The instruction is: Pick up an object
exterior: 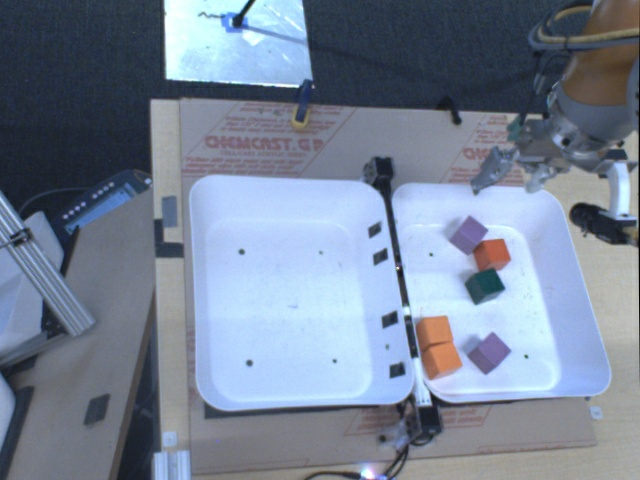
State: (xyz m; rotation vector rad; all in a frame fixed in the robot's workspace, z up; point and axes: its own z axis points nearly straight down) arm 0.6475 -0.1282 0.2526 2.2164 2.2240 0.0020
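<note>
1. You see the arm (600, 48) reaching in from the upper right of the camera view, its orange band bulging just above the grey wrist.
2. Your gripper (514, 171) hangs below the wrist, pointing down and leftward.
3. Its two fingers (489, 174) stand spread apart, with nothing between them.

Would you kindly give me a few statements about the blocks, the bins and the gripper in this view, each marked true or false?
1. All the blocks lie in the right bin. True.
2. The gripper holds the green block. False: it hangs open over the bin's far rim, with nothing between its fingers.
3. There are two purple blocks. True.
4. The green block lies in the left bin. False: it lies in the right bin, just below an orange block.
5. Two orange blocks lie touching near the divider. True.
</note>
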